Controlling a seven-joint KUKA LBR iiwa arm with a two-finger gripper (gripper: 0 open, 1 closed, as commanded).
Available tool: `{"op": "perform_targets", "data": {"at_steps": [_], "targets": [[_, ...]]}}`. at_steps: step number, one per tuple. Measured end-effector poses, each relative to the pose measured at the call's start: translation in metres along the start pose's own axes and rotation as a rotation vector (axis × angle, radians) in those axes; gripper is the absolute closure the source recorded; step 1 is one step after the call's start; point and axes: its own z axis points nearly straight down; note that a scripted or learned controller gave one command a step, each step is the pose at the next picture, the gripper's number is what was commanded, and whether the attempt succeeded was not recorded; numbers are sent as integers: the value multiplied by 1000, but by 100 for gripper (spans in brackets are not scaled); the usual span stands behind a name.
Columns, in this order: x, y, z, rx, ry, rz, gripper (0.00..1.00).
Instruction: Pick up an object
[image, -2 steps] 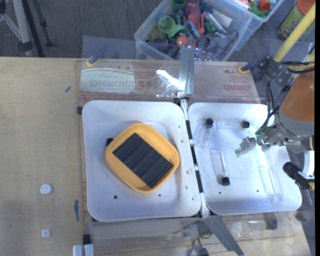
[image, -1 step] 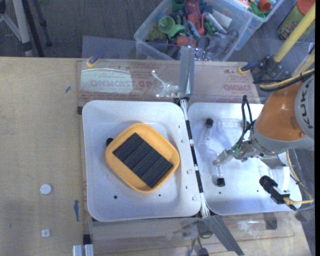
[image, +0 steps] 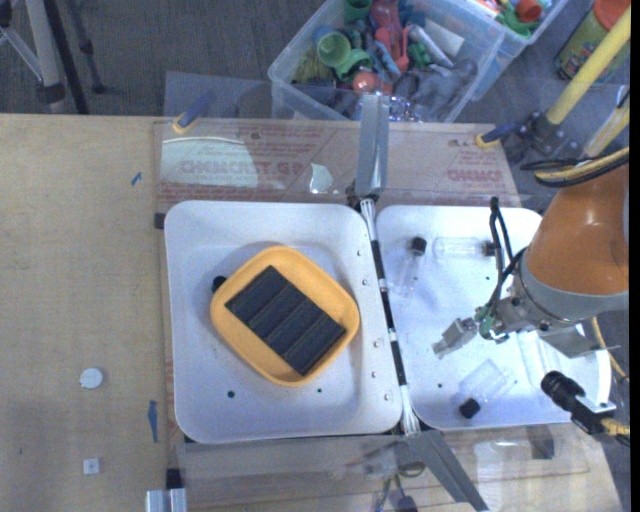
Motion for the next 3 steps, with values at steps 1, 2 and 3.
{"op": "perform_targets", "data": {"at_steps": [1, 2, 3], "targets": [[15, 5, -81, -3, -2, -226, 0], [15, 5, -81, -3, -2, -226, 0], [-26, 51, -66, -2, -2, -285, 0]]}}
